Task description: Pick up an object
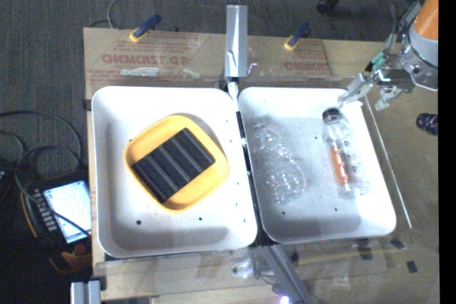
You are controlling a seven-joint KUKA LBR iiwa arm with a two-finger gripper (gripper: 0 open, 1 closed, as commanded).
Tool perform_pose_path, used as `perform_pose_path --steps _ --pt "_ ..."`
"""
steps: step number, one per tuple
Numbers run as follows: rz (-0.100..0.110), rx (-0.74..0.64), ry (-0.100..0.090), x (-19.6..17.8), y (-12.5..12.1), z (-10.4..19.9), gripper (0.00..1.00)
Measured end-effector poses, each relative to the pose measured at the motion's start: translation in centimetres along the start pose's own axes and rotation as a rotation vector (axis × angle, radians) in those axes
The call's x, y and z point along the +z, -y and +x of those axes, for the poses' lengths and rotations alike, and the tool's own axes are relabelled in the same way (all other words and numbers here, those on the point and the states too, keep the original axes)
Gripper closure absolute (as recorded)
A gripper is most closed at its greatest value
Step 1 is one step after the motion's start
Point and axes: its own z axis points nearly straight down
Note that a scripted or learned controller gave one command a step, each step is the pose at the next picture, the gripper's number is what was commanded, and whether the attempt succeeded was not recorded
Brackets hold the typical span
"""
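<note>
Gripper poised at the far right corner of the right bin, nothing held.

Camera view: the gripper [365, 90] hangs over the upper right rim of the right bin [313, 228], its two thin fingers spread apart with nothing between them. Just below it in that bin lies a clear bottle [339, 151] with orange contents, dark cap toward the gripper; a crumpled clear plastic piece [279, 166] lies near the bin's left side. The left bin [114, 224] holds a yellow dish with a black ridged insert [177, 161]. The bottle looks the nearest candidate; a good approach would probably straddle its narrow width, fingers set across the long axis near mid-body, since a round, smooth bottle may roll or slip.
</note>
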Motion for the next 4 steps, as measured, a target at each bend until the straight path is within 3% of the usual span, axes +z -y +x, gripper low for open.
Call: perform_pose_path --steps 1,2,3,4 --pt "0.001 0.038 0.0 11.7 5.1 -0.9 0.0" --pt "-0.009 -0.034 0.0 18.1 4.7 -0.9 0.0" --pt "-0.01 -0.034 0.0 17.1 4.6 -0.9 1.0" --pt "-0.006 -0.259 0.005 9.7 -3.0 4.2 1.0"
